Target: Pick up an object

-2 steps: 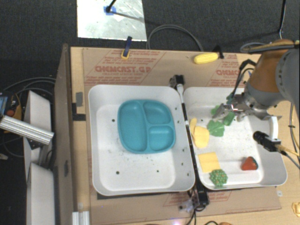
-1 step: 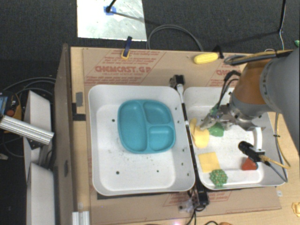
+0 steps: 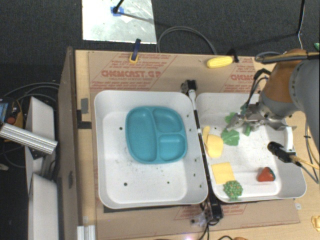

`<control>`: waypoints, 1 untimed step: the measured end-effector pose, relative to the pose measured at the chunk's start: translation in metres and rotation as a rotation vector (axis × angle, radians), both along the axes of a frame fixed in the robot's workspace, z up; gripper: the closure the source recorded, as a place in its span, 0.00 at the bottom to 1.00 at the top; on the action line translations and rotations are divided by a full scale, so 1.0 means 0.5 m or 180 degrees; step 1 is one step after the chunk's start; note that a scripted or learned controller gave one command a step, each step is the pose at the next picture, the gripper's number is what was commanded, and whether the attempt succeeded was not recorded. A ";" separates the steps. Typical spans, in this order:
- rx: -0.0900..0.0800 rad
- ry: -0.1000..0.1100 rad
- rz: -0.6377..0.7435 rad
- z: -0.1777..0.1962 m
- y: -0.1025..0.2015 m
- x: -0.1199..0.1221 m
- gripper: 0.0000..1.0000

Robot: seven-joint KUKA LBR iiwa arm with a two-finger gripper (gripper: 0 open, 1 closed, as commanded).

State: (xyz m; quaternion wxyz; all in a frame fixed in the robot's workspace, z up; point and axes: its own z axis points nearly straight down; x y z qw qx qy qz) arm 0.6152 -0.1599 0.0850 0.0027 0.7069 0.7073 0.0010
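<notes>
My gripper [image 3: 244,121] is low in the right bin [image 3: 295,184], near its back, directly over a green leafy toy [image 3: 231,136]. Green pieces show on both sides of the gripper tip, and I cannot tell whether any of them is gripped. In front of it lie a pale yellow rounded piece [image 3: 214,145], a flat yellow block [image 3: 223,172], a green broccoli-like piece [image 3: 232,189] and a red strawberry-like piece [image 3: 266,174].
A teal divided plate [image 3: 156,134] lies in the left bin [image 3: 107,184]. A ridge between the two bins runs past the yellow pieces. A yellow object [image 3: 219,61] rests on the cardboard behind the bins. The arm comes in from the right.
</notes>
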 end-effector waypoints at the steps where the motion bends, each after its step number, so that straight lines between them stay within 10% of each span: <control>1: 0.0006 0.0008 0.0018 0.001 0.110 -0.062 0.00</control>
